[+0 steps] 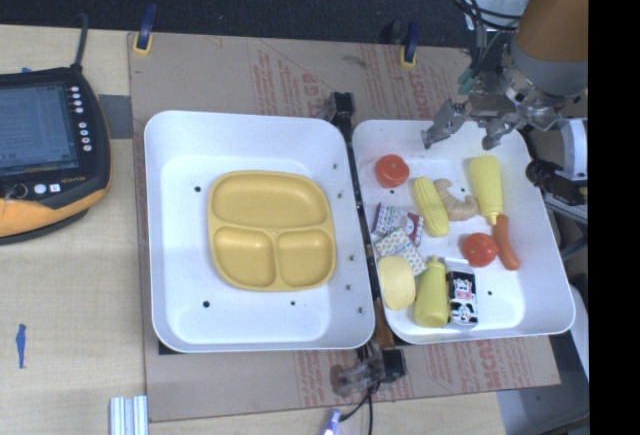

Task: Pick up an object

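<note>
Corn cob (432,205) not yet grasped; gripper (468,130) spread wide, unladen, above right bin's (556,308) far edge; needed lowering.

Wooden bench (60,323) — cardboard sheet (250,73), two white bins (170,223), teach pendant (45,148).

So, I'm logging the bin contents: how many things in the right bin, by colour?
Right bin, by main colour:
Yellow: 4, corn, bottle, lemon, second bottle
Red or orange: 3, tomato, second tomato, carrot
Beige: 1, lump
Printed: 2, packet, carton
Total: 10
</note>
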`<state>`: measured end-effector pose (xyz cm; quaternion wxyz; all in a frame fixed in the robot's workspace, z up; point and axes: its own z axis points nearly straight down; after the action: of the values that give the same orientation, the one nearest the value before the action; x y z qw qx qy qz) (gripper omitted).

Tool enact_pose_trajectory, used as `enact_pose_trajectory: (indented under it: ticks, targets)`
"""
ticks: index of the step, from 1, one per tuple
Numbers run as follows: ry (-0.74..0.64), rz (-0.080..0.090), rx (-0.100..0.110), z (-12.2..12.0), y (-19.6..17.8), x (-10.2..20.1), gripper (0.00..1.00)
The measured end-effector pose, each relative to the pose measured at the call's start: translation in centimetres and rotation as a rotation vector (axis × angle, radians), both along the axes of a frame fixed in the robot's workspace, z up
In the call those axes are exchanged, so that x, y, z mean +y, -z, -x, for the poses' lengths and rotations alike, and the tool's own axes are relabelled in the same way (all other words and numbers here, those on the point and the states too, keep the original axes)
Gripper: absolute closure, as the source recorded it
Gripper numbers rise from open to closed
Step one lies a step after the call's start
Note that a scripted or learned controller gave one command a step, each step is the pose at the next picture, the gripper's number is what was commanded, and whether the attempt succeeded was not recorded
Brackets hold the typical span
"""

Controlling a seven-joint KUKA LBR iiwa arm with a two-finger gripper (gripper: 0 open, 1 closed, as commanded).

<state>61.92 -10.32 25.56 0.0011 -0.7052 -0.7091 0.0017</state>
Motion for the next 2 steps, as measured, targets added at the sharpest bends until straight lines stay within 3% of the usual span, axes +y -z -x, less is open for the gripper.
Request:
enact_pose_trajectory:
  ticks: [1, 2]
  targets:
    - [-0.001, 0.001, 0.002, -2.2, 6.0, 3.9, 0.0]
    - [0.0, 0.002, 0.003, -3.6, 16.5, 1.1, 0.0]
